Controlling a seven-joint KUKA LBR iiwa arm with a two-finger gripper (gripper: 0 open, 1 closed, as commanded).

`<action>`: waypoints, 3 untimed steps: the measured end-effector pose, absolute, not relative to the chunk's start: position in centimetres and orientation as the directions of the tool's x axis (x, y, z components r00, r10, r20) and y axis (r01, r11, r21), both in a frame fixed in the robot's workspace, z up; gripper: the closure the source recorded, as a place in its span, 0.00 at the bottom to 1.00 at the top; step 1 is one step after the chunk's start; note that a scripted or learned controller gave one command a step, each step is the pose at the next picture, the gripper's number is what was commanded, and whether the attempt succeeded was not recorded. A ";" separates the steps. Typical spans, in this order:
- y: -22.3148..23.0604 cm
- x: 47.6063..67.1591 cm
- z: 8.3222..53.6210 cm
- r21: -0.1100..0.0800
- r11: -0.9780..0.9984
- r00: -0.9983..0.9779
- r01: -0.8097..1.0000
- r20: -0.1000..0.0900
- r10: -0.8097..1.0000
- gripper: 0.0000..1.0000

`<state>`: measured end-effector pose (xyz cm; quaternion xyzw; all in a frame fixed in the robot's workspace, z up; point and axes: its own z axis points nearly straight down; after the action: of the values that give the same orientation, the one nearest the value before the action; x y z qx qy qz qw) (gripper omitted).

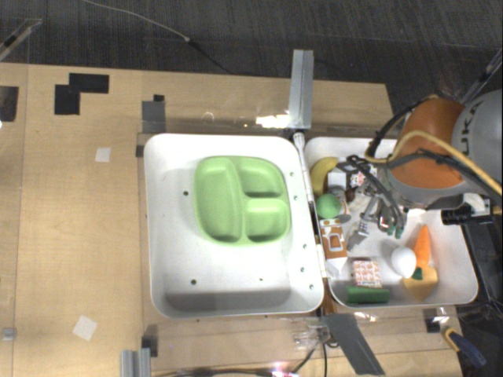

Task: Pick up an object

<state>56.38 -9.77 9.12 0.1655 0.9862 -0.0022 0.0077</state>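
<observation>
My gripper point(376, 220) hangs low over the middle of the right bin point(464, 283), among wires and metal parts under the orange-banded wrist point(428, 144). Just left of it are a green ball point(328, 206) and a yellow banana-like piece point(321, 171). A small orange-brown box point(335, 239) lies at the gripper's lower left. In front of it sit a pink patterned cube point(365, 272), a dark green block point(367, 294), a white egg point(403, 260), an orange carrot point(423, 244) and a yellow piece point(420, 283). I see nothing clearly held.
The left bin point(169, 210) holds a light green divided plate point(240, 199). A raised rim point(309, 210) separates the two bins. A metal post point(302, 93) stands behind them, and cables loop from the arm at the right.
</observation>
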 end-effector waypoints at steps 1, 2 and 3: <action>-10.7 53.1 9.2 0.007 0.922 -0.921 0.388 -0.026 0.388 0.00; -10.3 49.8 9.2 -0.002 0.852 -0.852 0.523 -0.033 0.523 0.00; -10.1 50.5 9.4 -0.004 0.794 -0.793 0.608 -0.036 0.608 0.00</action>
<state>50.47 -10.12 9.35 0.3211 0.9469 -0.0076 0.0166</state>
